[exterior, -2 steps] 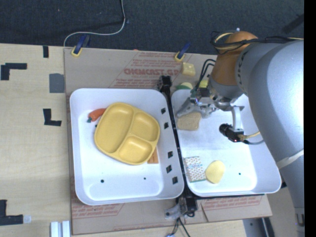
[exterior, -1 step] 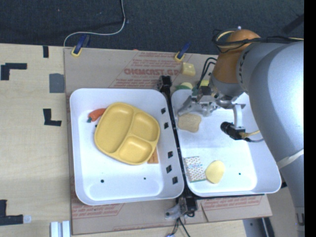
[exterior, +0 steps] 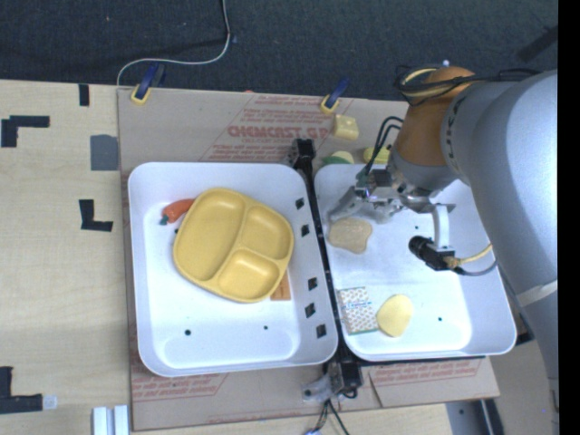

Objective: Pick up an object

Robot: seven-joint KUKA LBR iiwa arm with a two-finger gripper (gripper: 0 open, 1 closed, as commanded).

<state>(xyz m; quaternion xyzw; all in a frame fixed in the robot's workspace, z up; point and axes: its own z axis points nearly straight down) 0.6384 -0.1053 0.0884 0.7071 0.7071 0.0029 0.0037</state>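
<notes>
Tan lump [exterior: 350,235] beside divider, fingers [exterior: 344,208] above

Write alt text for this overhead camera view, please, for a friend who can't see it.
A grey robot arm with an orange band reaches from the right into the right white bin, its gripper just above a tan, bread-like piece. Nearer the front of that bin lie a small printed packet and a pale yellow round item. The left bin holds a yellow divided plate.
</notes>
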